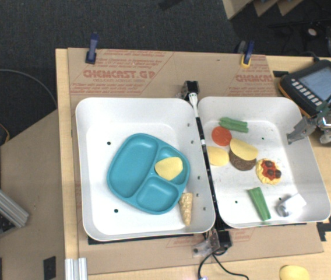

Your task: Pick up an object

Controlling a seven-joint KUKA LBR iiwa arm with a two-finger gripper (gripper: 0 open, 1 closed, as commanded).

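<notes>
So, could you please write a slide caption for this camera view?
Toy food fills the right bin, a blue divided plate sits in the left bin, gripper at the right bin's edge.

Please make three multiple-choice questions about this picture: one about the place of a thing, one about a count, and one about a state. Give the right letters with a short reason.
1. Where does the teal divided plate lie?
A. left bin
B. right bin
C. on the cardboard outside the bins

2. How many green pieces lie in the right bin?
A. one
B. two
C. four

3. How does the yellow piece stand to the plate?
A. under it
B. resting in one of its compartments
C. apart from it, in the other bin

Key: 1 A, the plate sits in the left bin. 2 B, one green piece near the top, another lower down. 3 B, it lies in the plate's upper right compartment.
</notes>
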